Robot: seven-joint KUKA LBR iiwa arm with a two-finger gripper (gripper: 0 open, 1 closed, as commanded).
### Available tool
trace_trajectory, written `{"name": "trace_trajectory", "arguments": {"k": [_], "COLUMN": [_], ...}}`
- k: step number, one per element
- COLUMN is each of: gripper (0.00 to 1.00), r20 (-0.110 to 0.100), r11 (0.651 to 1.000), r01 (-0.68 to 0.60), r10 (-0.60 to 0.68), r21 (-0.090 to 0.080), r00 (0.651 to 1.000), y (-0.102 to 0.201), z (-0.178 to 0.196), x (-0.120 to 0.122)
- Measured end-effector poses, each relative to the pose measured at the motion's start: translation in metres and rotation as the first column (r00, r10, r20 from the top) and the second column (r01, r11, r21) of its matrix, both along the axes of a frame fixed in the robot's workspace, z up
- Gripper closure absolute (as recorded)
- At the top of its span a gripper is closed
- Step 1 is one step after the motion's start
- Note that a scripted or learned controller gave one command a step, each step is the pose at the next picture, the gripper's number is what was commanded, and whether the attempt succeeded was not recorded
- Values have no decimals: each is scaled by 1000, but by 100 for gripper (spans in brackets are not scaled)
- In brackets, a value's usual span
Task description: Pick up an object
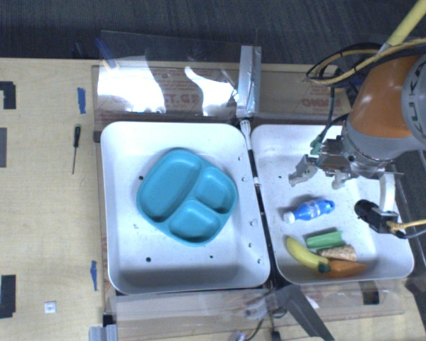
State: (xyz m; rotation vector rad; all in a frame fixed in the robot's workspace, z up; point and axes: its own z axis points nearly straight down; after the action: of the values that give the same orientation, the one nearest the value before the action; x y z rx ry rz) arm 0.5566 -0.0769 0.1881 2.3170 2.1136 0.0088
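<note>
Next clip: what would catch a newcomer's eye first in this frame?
Probably the big blue divided plate, alone in the left bin. Next, the grey arm's orange band at the right, with its gripper open above the right bin. Below it lie a small blue bottle and a cluster of banana, green piece and carrot.

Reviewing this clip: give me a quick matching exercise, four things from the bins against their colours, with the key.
Things:
1. divided plate
2. banana
3. small bottle
4. carrot

Colours:
A. orange
B. clear with a blue label and white cap
C. teal blue
D. yellow

Pairs: 1-C, 2-D, 3-B, 4-A. The plate lies alone in the left bin; the other three lie in the right bin, the bottle below the gripper.
</note>
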Motion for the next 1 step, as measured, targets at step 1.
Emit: {"name": "trace_trajectory", "arguments": {"k": [1], "gripper": [0], "r20": [-2], "r11": [990], "r01": [-140], "r10": [140], "r21": [-1], "r00": [990], "y": [-17], "z": [-100], "x": [7]}}
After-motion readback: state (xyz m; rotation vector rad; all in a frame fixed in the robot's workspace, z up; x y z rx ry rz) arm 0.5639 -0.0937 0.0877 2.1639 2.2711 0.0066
